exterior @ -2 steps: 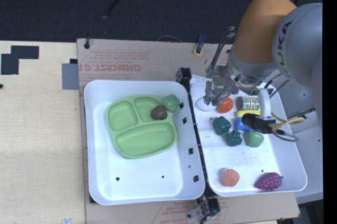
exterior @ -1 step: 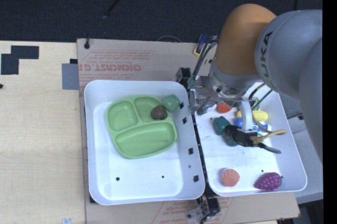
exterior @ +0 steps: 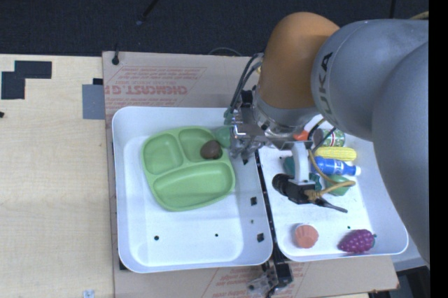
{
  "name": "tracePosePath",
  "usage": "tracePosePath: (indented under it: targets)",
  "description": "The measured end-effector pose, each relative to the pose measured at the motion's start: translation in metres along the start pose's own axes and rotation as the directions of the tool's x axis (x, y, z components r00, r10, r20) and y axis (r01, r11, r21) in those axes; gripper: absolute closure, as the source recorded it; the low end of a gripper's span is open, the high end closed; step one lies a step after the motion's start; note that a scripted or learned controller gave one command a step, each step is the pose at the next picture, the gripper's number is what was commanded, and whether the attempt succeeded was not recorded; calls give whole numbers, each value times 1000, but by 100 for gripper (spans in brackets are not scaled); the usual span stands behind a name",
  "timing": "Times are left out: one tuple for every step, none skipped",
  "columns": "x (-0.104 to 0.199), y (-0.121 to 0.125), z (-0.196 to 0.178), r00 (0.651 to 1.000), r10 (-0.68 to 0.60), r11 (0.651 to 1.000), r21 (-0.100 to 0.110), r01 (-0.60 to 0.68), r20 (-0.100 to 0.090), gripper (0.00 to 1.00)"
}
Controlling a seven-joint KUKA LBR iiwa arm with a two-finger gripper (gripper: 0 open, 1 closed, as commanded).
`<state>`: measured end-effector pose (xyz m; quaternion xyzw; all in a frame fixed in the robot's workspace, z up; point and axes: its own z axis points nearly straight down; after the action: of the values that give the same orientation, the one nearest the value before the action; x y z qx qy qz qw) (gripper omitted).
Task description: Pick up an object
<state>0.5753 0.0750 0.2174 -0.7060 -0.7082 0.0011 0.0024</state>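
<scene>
The gripper (exterior: 241,139) hangs over the left bin's (exterior: 133,220) right edge by the tray (exterior: 185,181); grip state hidden.

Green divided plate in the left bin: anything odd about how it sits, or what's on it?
The green divided plate lies askew, turned at an angle to the left bin walls. A small brown object rests in its upper right compartment. Nothing looks spilled or broken.

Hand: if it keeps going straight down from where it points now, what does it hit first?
Likely the right edge of the green tray, near the brown lump; the hand hangs there by the bin divider. Depth is unclear from this slant.
</scene>
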Motion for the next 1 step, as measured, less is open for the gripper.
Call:
tracePosePath:
  targets:
    - [33,-3,0,1000,1,1000,-2,-1,0,100]
